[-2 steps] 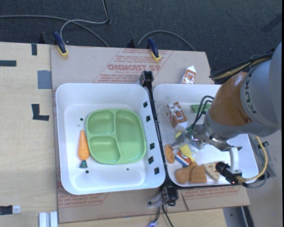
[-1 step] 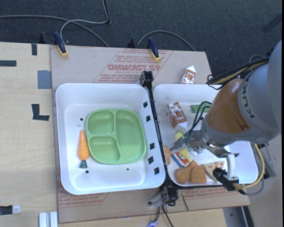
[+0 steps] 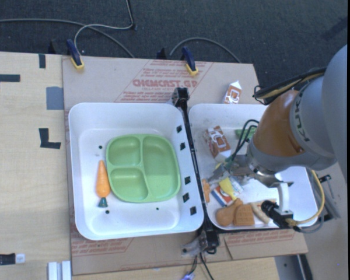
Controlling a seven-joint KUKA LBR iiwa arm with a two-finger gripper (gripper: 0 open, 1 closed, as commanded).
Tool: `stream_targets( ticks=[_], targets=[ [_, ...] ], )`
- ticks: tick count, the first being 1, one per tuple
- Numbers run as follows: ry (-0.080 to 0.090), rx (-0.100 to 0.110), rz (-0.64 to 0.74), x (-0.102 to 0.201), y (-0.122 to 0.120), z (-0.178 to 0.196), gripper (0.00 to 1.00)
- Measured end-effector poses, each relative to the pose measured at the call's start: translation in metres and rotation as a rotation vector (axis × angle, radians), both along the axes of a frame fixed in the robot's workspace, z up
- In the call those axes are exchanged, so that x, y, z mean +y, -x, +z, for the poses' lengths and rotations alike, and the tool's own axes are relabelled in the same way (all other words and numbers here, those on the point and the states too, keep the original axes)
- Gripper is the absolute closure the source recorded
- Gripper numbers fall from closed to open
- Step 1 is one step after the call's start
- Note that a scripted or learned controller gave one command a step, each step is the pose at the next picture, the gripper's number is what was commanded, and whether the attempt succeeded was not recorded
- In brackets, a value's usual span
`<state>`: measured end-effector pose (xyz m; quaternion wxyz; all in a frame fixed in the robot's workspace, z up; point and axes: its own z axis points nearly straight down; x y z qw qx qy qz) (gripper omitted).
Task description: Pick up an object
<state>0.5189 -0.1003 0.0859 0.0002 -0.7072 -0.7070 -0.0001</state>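
Fingers: we cannot tell their state; our gripper [image 3: 232, 171] sits low in the right bin [image 3: 315, 200] among a carton [image 3: 217, 141], packet [image 3: 226, 191] and biscuits [image 3: 236, 215]. Left bin [image 3: 81, 156]: green tray [image 3: 143, 168], carrot [image 3: 102, 179].

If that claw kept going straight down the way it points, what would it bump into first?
Probably the yellow packet in the right bin, which lies just under the gripper. Depth is hard to judge from above, and other snacks crowd close, so a neighbour might be touched first.
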Motion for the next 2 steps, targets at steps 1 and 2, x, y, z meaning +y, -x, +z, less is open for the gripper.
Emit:
stream_targets(
  ticks=[1,2],
  targets=[
    [0.004,-0.006,0.000,-0.001,-0.001,0.011,1.00],
    [0.000,0.000,0.002,0.069,-0.019,0.098,1.00]
  ],
)
